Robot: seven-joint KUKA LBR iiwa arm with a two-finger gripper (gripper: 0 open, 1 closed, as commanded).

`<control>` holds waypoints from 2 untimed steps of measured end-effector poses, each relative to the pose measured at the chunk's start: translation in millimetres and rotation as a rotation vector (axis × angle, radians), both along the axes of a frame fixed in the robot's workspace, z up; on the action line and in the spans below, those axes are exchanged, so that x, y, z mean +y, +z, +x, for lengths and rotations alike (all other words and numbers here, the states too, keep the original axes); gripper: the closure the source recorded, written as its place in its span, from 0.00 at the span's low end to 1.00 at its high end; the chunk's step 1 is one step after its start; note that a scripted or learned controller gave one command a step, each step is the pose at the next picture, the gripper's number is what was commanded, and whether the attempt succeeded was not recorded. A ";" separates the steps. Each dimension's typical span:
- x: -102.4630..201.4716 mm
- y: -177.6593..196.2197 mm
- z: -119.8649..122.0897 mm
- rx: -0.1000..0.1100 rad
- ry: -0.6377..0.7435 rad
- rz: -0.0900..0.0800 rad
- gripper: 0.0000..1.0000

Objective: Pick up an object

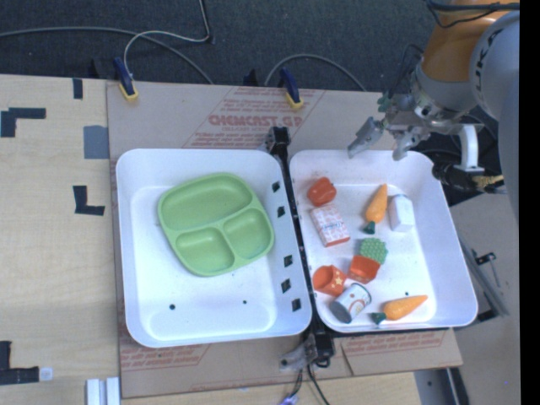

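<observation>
My gripper point(381, 143) hangs over the far rim of the right bin point(449, 251), its two grey fingers spread apart with nothing between them. Below it in that bin lie a red tomato-like piece point(321, 191), a carrot point(376, 202), a white block point(401, 212), a pink and white carton point(330, 226), a green and red strawberry-like piece point(368, 260), an orange cup point(328, 279), a small white can point(355, 297) and a second carrot point(402, 307).
The left bin point(139, 251) holds a green divided plate point(217, 223). A black divider with clips point(288, 226) runs between the bins. Cables and two clamps point(126, 83) lie beyond the bins on the cardboard.
</observation>
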State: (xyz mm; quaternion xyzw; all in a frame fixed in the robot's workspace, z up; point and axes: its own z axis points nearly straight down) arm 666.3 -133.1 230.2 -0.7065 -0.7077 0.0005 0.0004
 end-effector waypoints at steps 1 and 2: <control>73.1 -46.7 1.7 0.001 0.001 0.001 0.00; 99.0 -46.2 -27.7 0.001 0.001 0.000 0.00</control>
